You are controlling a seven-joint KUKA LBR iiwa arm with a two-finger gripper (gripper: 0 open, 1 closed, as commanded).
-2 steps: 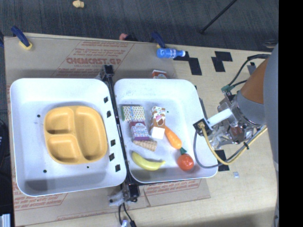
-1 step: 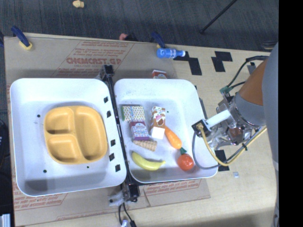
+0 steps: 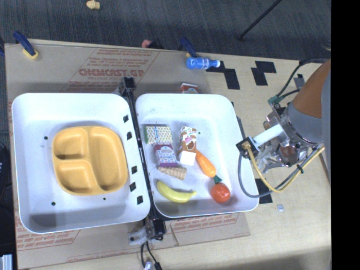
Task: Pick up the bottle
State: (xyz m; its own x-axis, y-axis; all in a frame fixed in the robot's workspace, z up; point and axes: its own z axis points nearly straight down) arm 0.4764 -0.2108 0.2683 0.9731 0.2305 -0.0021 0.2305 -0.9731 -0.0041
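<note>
Blue bottle (image 3: pixel 201 63) lies outside the bins; gripper (image 3: pixel 278 153) (tangled in cables) state unclear.

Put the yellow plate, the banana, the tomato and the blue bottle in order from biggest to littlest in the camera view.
1. yellow plate, much the biggest
2. banana
3. blue bottle, looking close to the banana, so those two are unsure
4. tomato, the littlest
</note>
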